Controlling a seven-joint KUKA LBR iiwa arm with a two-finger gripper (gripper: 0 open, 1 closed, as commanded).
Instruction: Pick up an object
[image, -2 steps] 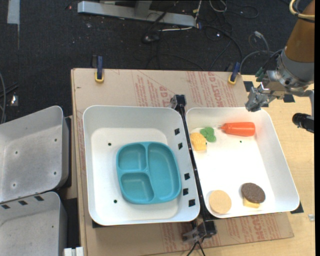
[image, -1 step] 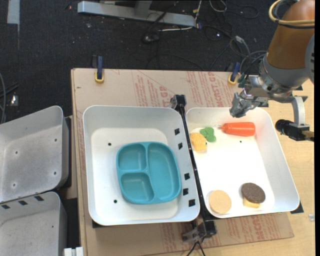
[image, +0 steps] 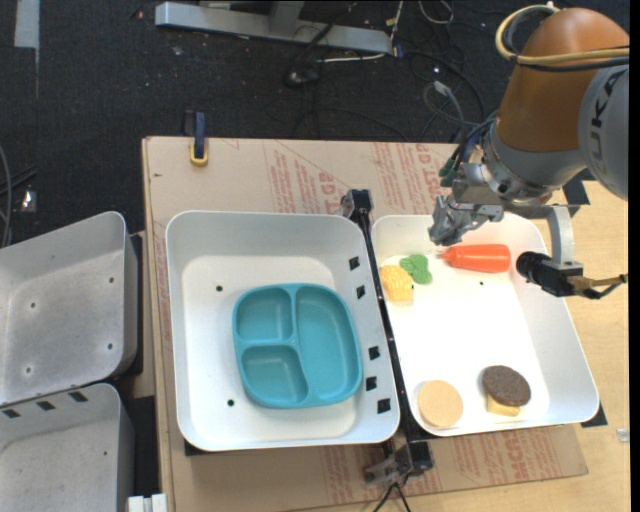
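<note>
At far left, two grey-white perforated trays (image: 62, 300) lie off the bench's edge, over a dark speckled floor (image: 80, 90) strewn with cables. A metal bar (image: 270, 28) crosses the floor near the top. The bench (image: 270, 170) is a tan board with red printed lettering; a blue-and-yellow clamp (image: 199, 140) grips its far left corner.

The left bin (image: 200, 240) holds a teal plate (image: 296, 344) with three compartments, lying flat near the bin's middle. A row of black clips (image: 366, 300) runs along the seam between the bins.

The right bin (image: 570, 350) holds the toys. A yellow corn (image: 397, 284) sits by its left wall, touching a green piece (image: 416, 268) just behind it. A carrot (image: 478, 258) lies on its side toward the far wall. Near the front are a tan disc (image: 440, 403) and, to its right, a brown cookie (image: 505, 387), close but apart.

The pincer (image: 447, 234) hangs above the carrot's left tip, just beside it; whether it is wide or narrow cannot be told from this angle. The arm (image: 560, 90), orange-banded, reaches in from the upper right.
</note>
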